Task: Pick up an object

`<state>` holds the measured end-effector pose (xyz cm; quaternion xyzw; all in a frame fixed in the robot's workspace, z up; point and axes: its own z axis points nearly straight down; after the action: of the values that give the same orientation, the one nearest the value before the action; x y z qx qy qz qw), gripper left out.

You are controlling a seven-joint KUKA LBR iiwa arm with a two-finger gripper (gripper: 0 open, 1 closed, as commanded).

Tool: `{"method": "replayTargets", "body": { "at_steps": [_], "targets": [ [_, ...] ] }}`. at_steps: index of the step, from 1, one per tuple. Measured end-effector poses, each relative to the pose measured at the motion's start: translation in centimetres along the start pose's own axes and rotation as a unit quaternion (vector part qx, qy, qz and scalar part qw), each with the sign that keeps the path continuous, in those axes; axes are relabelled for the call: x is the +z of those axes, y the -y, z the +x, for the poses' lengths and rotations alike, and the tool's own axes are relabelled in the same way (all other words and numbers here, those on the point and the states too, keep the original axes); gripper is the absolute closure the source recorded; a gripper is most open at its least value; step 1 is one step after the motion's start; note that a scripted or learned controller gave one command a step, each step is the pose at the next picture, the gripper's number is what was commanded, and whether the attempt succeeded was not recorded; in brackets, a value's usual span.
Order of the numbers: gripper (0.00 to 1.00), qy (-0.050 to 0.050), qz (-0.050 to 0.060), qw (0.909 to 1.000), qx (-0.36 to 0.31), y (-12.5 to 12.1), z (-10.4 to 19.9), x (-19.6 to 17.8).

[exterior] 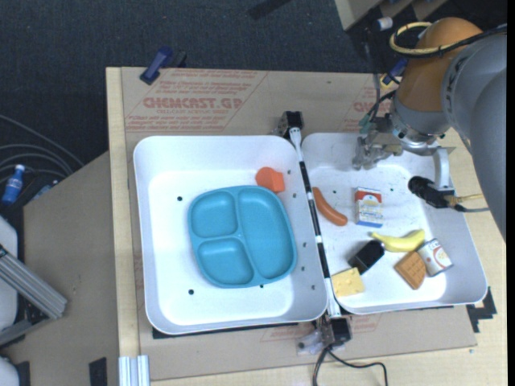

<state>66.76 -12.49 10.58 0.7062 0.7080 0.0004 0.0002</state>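
Arm poised over the far end of the right bin, nothing seen between its fingers.

The gripper (pixel 372 153) hangs low at the far edge of the right bin (pixel 459 289); its jaws are too small and blurred to tell whether they are spread or pressed together. Most of the arm (pixel 451 63) is cut off by the right and top edges. Nearer in that bin lie a sausage (pixel 329 206), a small red-and-white carton (pixel 368 207), a banana (pixel 397 240), a black block (pixel 366 256), a cheese wedge (pixel 348 282), a brown cracker (pixel 410 271) and a small packet (pixel 438 257). The left bin (pixel 161 215) holds a blue divided plate (pixel 241 236) and an orange piece (pixel 271 179). Both bins sit on a printed board (pixel 201 95) above dark carpet (pixel 121 14), with cables at the left.
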Motion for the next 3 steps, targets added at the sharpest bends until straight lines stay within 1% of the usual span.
{"method": "replayTargets", "body": {
  "at_steps": [1,2,3],
  "targets": [
    [0.00,0.000,0.000,1.0000,0.000,0.0,0.0,0.0],
    [0.00,0.000,0.002,1.0000,0.001,0.1,0.6,2.1],
    [1.00,0.000,0.001,1.0000,0.001,0.1,0.6,1.0]
  ]
}}
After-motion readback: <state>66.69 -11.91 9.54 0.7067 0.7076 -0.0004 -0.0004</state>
